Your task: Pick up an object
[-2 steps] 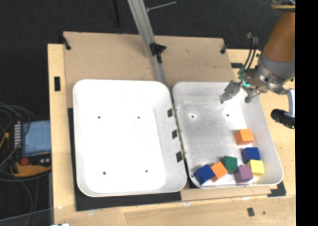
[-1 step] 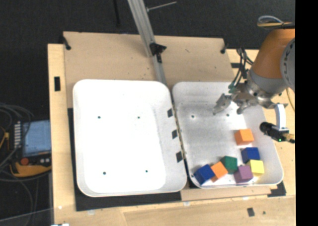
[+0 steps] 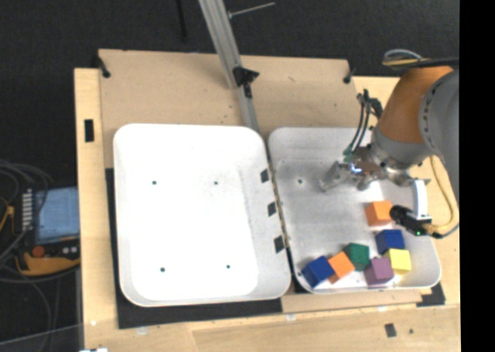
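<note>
Camera view | grey two-finger gripper point(image 3: 334, 178) over right white bin point(image 3: 309, 211), grip state unclear | small orange cube point(image 3: 378, 213) lies nearest, toward bin's right-front.

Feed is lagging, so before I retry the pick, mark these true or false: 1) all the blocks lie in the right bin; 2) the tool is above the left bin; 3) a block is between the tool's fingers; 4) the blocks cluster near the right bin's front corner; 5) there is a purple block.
1) True: the blocks, such as the orange block and the green block, lie in the right bin.
2) False: the tool is above the right bin, not the left bin.
3) False: no block is seen at the tool.
4) True: they sit near its front right corner.
5) True: the purple block lies beside the yellow block.
</note>
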Action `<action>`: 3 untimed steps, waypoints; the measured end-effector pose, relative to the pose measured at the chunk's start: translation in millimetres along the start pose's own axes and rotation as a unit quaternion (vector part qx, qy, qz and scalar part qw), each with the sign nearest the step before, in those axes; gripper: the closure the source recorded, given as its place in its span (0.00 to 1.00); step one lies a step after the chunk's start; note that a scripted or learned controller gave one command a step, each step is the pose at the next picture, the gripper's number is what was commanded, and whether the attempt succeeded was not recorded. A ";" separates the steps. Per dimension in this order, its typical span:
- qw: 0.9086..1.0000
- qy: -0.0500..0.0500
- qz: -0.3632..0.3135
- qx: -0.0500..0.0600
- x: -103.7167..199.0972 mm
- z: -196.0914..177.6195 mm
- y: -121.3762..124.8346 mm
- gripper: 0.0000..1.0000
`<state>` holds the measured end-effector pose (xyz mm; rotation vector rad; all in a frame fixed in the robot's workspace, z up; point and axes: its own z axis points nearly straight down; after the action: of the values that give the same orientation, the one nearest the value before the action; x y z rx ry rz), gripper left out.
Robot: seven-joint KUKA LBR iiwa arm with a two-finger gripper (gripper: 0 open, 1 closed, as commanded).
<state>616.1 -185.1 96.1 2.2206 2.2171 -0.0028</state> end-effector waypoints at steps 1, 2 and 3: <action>1.000 0.001 0.001 -0.001 -0.6 -1.8 1.0 0.00; 1.000 0.001 0.003 -0.004 -1.3 -13.3 2.1 1.00; 1.000 0.001 0.001 -0.003 -3.7 -64.5 -6.0 1.00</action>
<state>610.0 -188.5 160.6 2.2210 2.2137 0.0055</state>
